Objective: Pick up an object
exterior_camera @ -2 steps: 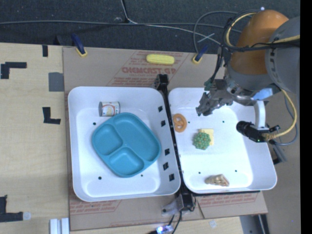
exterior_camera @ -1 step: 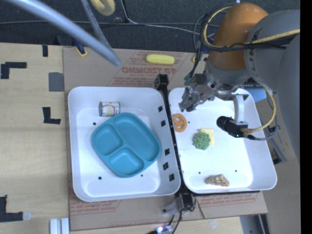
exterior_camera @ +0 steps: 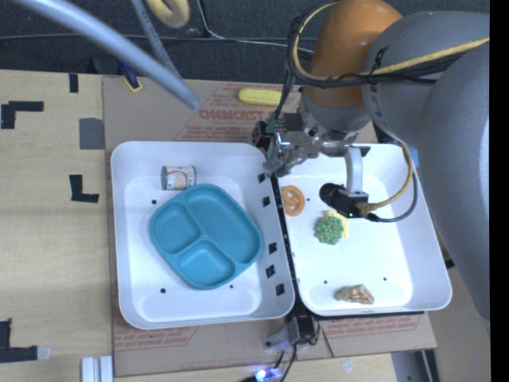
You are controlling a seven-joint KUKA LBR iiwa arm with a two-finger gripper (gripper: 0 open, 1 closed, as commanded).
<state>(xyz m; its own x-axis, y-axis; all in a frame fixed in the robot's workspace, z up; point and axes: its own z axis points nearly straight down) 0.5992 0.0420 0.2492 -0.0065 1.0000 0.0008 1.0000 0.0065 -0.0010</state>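
Hanging over the right bin's (exterior_camera: pixel 413 293) upper left corner: gripper (exterior_camera: pixel 280 151), opening impossible to tell. Lying just below it, pretzel (exterior_camera: pixel 293 200); farther below, broccoli (exterior_camera: pixel 329 229), untouched.

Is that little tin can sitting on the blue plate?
No, the small can lies on the left bin's white floor, just beyond the blue divided plate.

Left white bin (exterior_camera: pixel 127 213) holds a blue divided tray (exterior_camera: pixel 206 235) and a silver can (exterior_camera: pixel 178 178) with orange label; right white bin (exterior_camera: pixel 421 253) holds an orange pretzel (exterior_camera: pixel 293 200), green broccoli (exterior_camera: pixel 330 229) and a tan piece (exterior_camera: pixel 354 294); yellow corn (exterior_camera: pixel 259 96) lies far on brown cardboard (exterior_camera: pixel 223 118).
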